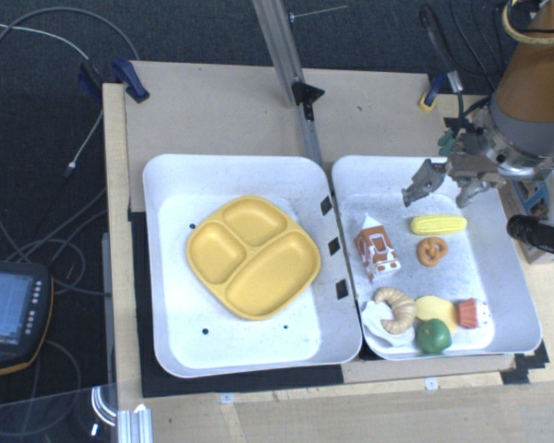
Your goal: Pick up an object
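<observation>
My gripper (pixel 445 190) hangs over the far side of the right bin (pixel 499 275), its two grey fingers spread apart with nothing between them. Just below it lies a yellow corn cob (pixel 439 224), and under that a small brown pretzel (pixel 431 251). A red and white milk carton (pixel 376 250) rests near the bin's left wall. At the bin's near edge sit a croissant (pixel 395 306), a yellow lemon (pixel 433 308), a green lime (pixel 433 337) and a small red and white piece (pixel 470 314).
The left bin (pixel 166 247) holds a yellow divided plate (pixel 253 257). A metal pole (pixel 277 26) slants up from between the bins. Blue clamps sit at the bench's far corners. A tablet (pixel 9 312) lies off the bench at left.
</observation>
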`<action>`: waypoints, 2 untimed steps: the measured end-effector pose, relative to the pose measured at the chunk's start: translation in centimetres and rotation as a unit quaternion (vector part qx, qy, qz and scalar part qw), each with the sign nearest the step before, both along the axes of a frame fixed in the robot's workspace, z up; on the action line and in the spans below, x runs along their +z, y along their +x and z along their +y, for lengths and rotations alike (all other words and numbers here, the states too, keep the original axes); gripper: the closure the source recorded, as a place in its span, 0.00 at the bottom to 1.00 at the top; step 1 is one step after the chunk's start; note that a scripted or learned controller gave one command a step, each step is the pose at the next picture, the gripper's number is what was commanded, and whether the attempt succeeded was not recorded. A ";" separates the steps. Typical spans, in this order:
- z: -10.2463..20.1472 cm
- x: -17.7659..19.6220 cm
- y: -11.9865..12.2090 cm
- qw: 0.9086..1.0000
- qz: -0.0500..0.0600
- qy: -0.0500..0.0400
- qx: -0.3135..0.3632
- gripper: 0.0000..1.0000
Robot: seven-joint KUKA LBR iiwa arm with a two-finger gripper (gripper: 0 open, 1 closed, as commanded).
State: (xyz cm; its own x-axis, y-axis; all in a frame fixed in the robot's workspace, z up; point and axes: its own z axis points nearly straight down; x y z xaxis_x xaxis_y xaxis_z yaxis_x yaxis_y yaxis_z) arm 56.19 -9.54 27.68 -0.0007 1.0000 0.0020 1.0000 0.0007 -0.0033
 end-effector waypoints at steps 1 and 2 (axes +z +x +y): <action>0.0 0.0 0.0 1.000 0.000 0.000 0.000 0.00; 0.3 -6.0 0.6 1.000 0.003 0.000 0.000 0.00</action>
